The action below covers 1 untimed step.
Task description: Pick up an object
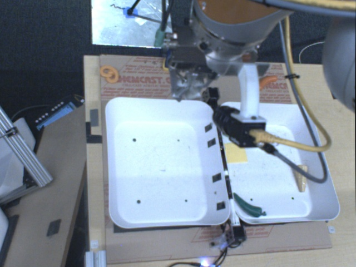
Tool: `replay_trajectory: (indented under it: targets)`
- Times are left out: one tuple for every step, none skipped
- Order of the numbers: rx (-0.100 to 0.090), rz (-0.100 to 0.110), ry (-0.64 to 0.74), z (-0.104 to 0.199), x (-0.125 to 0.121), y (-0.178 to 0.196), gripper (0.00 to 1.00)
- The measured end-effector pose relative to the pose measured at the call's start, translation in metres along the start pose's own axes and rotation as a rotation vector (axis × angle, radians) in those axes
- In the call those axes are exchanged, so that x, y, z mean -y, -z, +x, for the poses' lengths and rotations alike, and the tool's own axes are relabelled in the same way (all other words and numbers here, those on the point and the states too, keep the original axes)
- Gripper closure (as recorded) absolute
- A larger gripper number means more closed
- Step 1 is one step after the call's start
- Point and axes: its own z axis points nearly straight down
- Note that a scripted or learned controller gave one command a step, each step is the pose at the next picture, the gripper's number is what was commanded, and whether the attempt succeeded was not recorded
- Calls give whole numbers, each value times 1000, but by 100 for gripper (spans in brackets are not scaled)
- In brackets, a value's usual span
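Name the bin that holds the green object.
The right bin: the green object lies near its front-left corner, close to the divider from the left bin.

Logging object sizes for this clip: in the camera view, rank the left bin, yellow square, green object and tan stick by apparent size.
1. Left bin
2. Yellow square, partly hidden by the arm
3-4. Green object and tan stick: too alike to rank.
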Motion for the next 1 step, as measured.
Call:
replay_trajectory:
  targets:
    - [1,-1,-4,0,-8,0,100]
